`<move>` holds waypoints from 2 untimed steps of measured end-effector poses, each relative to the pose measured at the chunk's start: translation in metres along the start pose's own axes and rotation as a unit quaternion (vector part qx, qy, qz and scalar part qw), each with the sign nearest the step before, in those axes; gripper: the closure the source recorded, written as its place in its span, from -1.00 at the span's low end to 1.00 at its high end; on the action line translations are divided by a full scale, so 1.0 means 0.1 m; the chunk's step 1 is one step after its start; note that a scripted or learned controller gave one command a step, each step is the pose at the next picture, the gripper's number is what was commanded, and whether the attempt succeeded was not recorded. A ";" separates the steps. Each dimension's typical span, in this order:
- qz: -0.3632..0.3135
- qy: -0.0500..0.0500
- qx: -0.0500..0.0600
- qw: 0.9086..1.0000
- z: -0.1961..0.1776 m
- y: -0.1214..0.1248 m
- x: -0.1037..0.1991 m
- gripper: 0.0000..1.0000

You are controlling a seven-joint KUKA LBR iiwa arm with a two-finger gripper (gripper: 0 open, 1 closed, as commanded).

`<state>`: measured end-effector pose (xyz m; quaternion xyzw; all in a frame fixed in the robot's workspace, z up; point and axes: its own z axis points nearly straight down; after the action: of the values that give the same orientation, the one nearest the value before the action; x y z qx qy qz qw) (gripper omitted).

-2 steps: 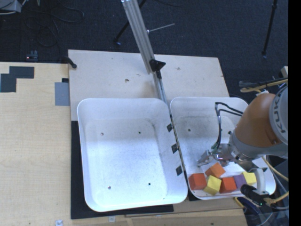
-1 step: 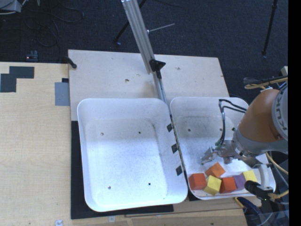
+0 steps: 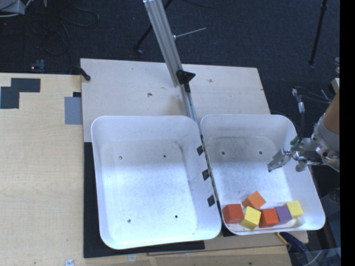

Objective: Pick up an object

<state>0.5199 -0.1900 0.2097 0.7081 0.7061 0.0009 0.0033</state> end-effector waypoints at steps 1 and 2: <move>0.000 0.002 0.004 1.000 0.05 -0.02 0.02 -1.00; -0.001 0.001 0.003 1.000 1.20 -0.04 0.46 -1.00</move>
<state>0.5165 -0.1446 0.0899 0.7077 0.7065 -0.0005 0.0002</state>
